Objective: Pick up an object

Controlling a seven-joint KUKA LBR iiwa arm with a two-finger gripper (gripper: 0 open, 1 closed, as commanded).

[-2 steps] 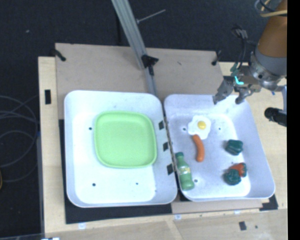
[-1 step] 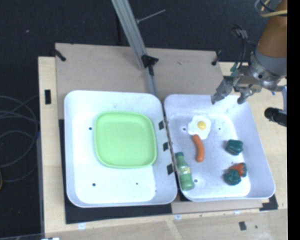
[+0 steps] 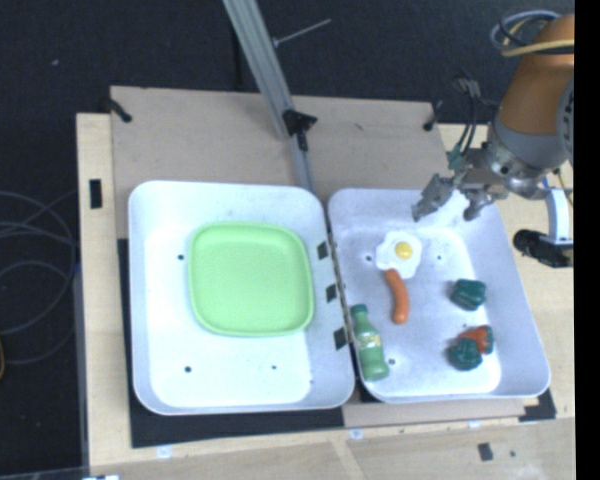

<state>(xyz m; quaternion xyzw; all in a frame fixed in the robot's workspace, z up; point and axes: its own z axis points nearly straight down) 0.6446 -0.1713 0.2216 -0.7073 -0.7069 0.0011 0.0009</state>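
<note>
Objects: fried egg point(image 3: 399, 252), sausage point(image 3: 397, 296), green bottle point(image 3: 368, 343), green pepper piece point(image 3: 468, 293) and a red-and-green piece point(image 3: 470, 348) all lie in the right bin point(image 3: 520, 313).
Nearest candidate: fried egg, toward the bin's far edge, just below the tool.
Axes: egg is roundish, no clear heading; sausage runs far-to-near, tilted slightly; bottle lies along the bin's left wall, cap toward the far edge.
Tool point(image 3: 448, 206): fingers spread apart, nothing between them, hovering over the bin's far edge.
Progress: nothing lifted yet; descent, grasp and lift all remain, by my reading.
Left bin point(image 3: 160, 268): carries a green plate point(image 3: 251, 278), well apart from the tool.
</note>
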